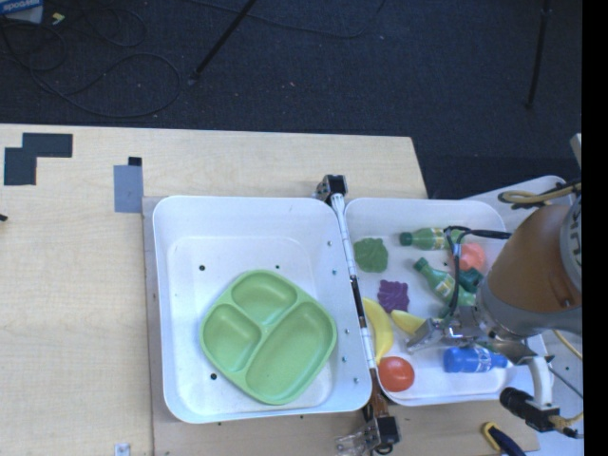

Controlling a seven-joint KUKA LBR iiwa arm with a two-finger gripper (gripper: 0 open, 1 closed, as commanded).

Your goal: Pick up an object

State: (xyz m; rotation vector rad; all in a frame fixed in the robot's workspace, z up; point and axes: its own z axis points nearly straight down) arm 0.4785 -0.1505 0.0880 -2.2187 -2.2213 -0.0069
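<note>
1. Leftmost, the bench [76, 302] carries the left bin [180, 245], a shallow white tray whose right rim meets the right bin [380, 218] along a central seam.
2. In the left bin a green divided plate [269, 335] lies flat toward the bin's lower right corner, its three compartments facing up.
3. Just past the seam, in the right bin's upper left part, sits a green leafy toy [370, 253].
4. Below it, near the bin's middle, lies a purple grape bunch [393, 294].
5. Along the right bin's left edge a yellow banana [380, 326] runs down toward the lower left corner, where a red tomato [396, 373] rests just beside the lower rim.
6. A small yellow piece [408, 322] lies between the banana and the gripper.
7. Toward the bin's upper edge a green bottle [424, 239] lies on its side; a second green bottle [435, 276] lies at a slant below it.
8. The gripper [445, 331] is low over the bin's lower middle, near the yellow piece; whether its claw is open or closed cannot be told, and nothing can be seen held in it.
9. A blue bottle [472, 359] lies just beside the gripper, near the lower rim.
10. A pink object [472, 255] sits near the upper right, partly behind a dark cable.
11. The arm [534, 269] covers the bin's right side.
</note>
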